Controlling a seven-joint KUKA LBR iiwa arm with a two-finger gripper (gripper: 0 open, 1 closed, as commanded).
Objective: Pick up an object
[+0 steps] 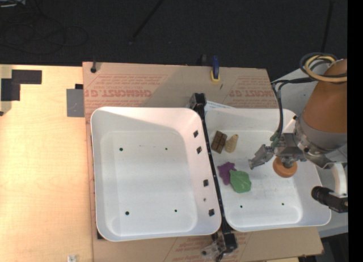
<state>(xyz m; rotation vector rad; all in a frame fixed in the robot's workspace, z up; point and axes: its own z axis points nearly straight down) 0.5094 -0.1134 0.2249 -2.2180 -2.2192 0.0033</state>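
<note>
Nearest me, along the front edge, the two white bins sit side by side on the bench, and the left bin has nothing but its small dark holes showing on the floor. The right bin is where the work is.

In it, toward the divider, lies a green lump touching a purple piece just behind it. A little farther back are a brown block and a tan piece, close together. An orange ball rests on the right side of the bin, under the arm's wrist.

The end effector hangs low over the bin floor between the orange ball and the green lump, its grey fingers spread apart and nothing between them. I judge this as the approach step: nothing is picked yet.

The next move calls for choosing one target, likely the green lump or the ball as the nearest, centring over it, then dropping and closing. The green and purple pieces touch, so a clean grab there needs care.
</note>
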